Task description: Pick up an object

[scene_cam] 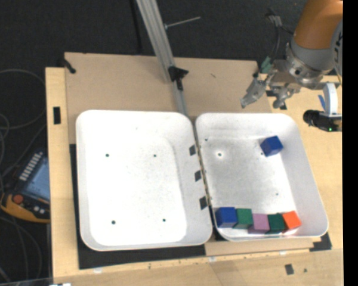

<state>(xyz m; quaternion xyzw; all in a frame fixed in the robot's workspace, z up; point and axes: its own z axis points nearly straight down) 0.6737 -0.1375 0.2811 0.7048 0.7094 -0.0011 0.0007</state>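
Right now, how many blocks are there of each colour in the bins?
Blue blocks: 2, one alone and one in the row
Green blocks: 2
Purple block: 1
Orange block: 1
Total: 6, all in the right bin

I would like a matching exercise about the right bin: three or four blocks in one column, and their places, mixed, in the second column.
Column one:
1. lone blue block
2. orange block
3. purple block
4. second blue block

Column two:
A. left end of the row along the near wall of the right bin
B. right end of that row
C. alone, toward the bin's far right corner
D. middle of that row, between two green blocks

Right pairs: 1-C, 2-B, 3-D, 4-A
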